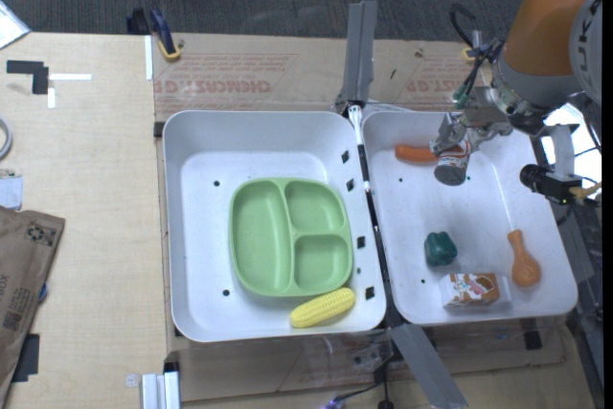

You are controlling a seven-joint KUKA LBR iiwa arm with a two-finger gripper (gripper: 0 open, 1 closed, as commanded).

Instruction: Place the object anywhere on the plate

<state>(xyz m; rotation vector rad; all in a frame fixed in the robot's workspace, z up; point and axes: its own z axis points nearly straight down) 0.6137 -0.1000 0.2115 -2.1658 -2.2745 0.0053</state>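
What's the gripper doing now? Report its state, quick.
Gripper: low in the right bin, beside the orange carrot; open or shut cannot be told.

Plate (290, 236) lies open from above; corn (323, 307) seems to touch its near rim

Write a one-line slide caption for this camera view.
Pincer over right bin near carrot; green plate and corn in left bin.
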